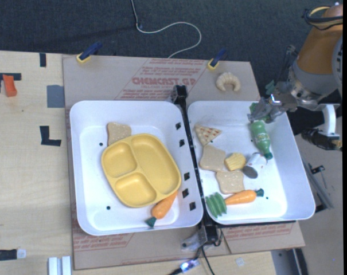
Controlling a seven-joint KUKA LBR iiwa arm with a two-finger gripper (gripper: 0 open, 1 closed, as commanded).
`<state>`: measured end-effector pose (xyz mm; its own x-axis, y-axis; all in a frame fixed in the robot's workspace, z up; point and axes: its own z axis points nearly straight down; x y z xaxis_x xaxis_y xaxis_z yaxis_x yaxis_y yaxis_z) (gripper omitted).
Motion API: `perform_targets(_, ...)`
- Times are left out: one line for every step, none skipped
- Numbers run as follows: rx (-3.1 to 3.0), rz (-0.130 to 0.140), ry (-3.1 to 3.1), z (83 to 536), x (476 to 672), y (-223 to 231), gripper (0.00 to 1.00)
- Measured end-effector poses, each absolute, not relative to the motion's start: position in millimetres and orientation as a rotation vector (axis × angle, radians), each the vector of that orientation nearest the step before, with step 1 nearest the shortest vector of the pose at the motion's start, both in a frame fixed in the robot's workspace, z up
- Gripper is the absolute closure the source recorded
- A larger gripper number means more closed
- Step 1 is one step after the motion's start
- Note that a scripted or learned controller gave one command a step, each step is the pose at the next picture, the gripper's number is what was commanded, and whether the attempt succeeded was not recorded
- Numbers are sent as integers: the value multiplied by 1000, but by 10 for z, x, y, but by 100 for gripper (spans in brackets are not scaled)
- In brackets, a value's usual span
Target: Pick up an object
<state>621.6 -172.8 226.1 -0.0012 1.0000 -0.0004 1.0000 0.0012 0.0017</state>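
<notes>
My gripper [264,109] hangs over the far right corner of the right bin [293,153], just above the top end of a green bottle [261,137] that lies in the bin. Nothing is visibly held. In the same bin lie a triangular waffle piece [207,133], two bread slices [212,158] [230,181], a yellow cheese block [235,161], a small grey and white item [252,168] and a carrot [242,197] with green leaves [216,204].
The left bin [84,153] holds a yellow divided plate [140,169], a bread slice [119,132] and a second carrot [163,207]. A croissant [227,82] lies on the cardboard behind the right bin. A black divider [187,148] runs between the bins.
</notes>
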Motion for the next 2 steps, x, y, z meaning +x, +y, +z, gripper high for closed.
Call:
perform_targets(2216, 1, 2230, 2334, 6098, -1182, 100)
perform_targets(2218, -3, 2228, 2247, 6048, -744, 100)
